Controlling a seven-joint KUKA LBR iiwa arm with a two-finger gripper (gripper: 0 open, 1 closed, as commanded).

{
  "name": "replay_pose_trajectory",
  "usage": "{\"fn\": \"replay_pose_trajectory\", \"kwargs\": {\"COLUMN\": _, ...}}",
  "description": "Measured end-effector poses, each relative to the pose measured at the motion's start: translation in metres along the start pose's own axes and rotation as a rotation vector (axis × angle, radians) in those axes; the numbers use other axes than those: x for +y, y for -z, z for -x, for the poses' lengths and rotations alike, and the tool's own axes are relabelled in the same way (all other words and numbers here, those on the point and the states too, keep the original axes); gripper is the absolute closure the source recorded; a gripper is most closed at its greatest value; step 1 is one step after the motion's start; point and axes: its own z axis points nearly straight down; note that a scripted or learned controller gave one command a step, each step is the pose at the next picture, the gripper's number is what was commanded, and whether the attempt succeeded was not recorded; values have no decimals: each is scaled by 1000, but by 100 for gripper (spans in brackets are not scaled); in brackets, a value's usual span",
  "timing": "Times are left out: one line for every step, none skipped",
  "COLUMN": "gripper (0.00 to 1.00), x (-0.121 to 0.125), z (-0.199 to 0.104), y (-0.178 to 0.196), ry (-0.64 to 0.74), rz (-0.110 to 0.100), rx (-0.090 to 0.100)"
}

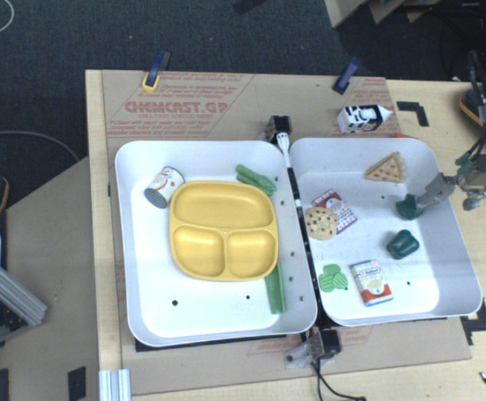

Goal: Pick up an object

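My gripper (pixel 417 200) reaches in from the right, low over the right bin (pixel 443 295) near its right wall. Its tip sits at a small dark green object (pixel 406 209); whether it holds that object is not visible. In the same bin lie a pizza slice toy (pixel 386 169), a cookie (pixel 319 222), a red and white packet (pixel 336 208), a green pepper (pixel 402 243), a green leaf (pixel 334 278) and a small red carton (pixel 371 281).
The left bin (pixel 143 307) holds a yellow divided plate (pixel 224 228), a small can (pixel 164 185), green beans (pixel 255 179) and a green stick (pixel 274 291). A black and white carton (pixel 363 118) stands on the bench behind the right bin.
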Motion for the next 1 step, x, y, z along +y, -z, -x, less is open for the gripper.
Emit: {"fn": "replay_pose_trajectory", "kwargs": {"gripper": 0, "x": 3, "z": 0, "y": 7, "ry": 3, "rz": 13, "rx": -4}}
